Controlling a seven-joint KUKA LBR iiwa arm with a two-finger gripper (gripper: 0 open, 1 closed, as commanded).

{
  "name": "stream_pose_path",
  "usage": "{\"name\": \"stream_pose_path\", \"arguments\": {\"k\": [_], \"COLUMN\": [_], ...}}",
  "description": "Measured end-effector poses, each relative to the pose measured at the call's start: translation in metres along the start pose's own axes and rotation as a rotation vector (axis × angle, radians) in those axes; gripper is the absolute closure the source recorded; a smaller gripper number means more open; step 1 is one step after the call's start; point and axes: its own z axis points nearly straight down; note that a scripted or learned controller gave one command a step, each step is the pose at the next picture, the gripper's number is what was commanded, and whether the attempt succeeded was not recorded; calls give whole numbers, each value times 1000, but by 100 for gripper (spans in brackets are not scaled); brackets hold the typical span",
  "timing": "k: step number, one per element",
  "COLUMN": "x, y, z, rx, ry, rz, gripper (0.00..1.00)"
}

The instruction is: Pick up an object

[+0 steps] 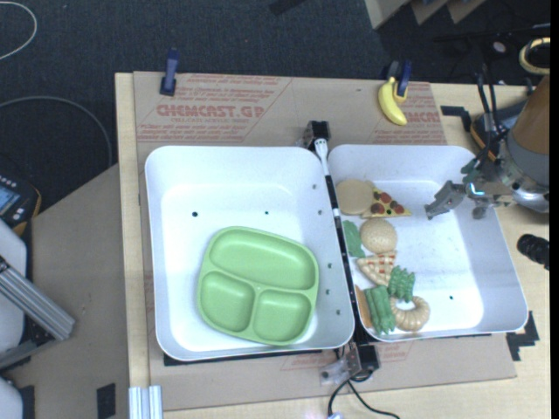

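Note:
Several toy foods lie along the left side of the right bin (463, 269): a tan flat piece (353, 195), a pizza slice with red spots (385, 205), a round beige bun (378, 234), a green broccoli piece (402, 282) and a tan ring (413, 314). My gripper (456, 208) hangs over the bin's upper right part, to the right of the pizza slice and apart from it. Its fingers are spread open with nothing between them.
The left bin (175, 190) holds a green divided plate (258, 284). A yellow banana (392, 103) lies on the bench behind the right bin, by a blue clamp (402, 72). Another blue clamp (169, 72) is at the back left. Cables run at the right edge.

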Motion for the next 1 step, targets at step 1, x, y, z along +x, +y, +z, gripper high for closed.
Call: {"name": "stream_pose_path", "arguments": {"k": [1], "x": [56], "y": [-71], "z": [63], "rx": [12], "ry": [6], "rz": [0], "gripper": [0]}}
